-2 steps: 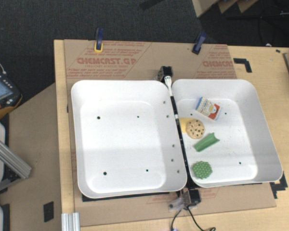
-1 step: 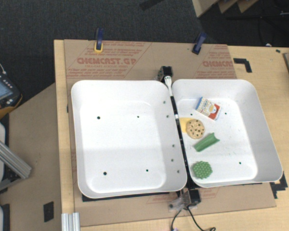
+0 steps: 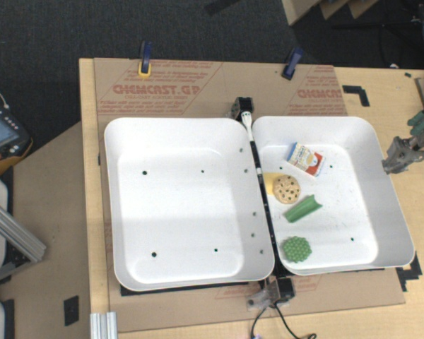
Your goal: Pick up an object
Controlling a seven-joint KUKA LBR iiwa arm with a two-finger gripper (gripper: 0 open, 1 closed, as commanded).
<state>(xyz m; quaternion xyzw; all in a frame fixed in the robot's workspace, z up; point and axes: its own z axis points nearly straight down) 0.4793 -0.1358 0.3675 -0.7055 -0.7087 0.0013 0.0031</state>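
Nearby, cookie (image 3: 286, 188) touching green block (image 3: 302, 208) — carton (image 3: 305, 159) apart

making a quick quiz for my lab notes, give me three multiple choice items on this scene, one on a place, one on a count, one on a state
1. Which bin holds the objects?
A. the right bin
B. the left bin
C. both bins

2. How many green objects lie there?
A. none
B. two
C. four

3. Where is the gripper?
A. pressed on the cookie
B. down in the left bin
C. outside the bins, past the right rim

Answers:
1 A: the carton, cookie, green block and green ball all lie in the right bin.
2 B: the block and the ball are green.
3 C: the gripper sits beyond the right rim, touching no object.
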